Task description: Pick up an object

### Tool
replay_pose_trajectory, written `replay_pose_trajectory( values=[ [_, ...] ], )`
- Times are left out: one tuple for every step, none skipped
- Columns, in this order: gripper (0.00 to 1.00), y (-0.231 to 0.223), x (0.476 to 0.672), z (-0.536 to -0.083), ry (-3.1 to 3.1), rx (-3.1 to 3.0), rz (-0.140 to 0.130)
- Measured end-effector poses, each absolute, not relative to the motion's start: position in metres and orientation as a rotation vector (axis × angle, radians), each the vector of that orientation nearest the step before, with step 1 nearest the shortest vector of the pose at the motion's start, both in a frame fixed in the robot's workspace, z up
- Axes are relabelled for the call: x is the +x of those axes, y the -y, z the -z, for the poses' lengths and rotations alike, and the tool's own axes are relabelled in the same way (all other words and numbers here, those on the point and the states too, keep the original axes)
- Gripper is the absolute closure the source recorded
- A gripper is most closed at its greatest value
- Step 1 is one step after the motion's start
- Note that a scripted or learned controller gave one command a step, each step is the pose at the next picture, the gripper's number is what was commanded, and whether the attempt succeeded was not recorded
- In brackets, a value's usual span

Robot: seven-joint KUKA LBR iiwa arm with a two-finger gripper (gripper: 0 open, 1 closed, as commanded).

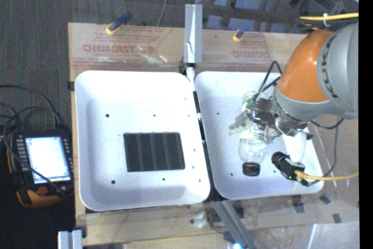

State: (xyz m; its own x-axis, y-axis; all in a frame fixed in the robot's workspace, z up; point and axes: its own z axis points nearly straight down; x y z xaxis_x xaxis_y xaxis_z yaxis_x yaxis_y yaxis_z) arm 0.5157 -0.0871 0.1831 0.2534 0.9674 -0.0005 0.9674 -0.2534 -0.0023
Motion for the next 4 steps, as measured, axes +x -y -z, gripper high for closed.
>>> replay_pose_trajectory(
  values=[
    [0.00, 0.132, 0.510, -0.094, 2.078, -2.360, 0.003],
    [0.00, 0.160, 0.595, -0.091, 2.271, -2.183, 0.008],
    [0.00, 0.207, 0.659, -0.092, 2.297, -2.072, -0.042],
    [0.00, 0.223, 0.663, -0.198, 2.147, -2.297, -0.005]
  ],
)
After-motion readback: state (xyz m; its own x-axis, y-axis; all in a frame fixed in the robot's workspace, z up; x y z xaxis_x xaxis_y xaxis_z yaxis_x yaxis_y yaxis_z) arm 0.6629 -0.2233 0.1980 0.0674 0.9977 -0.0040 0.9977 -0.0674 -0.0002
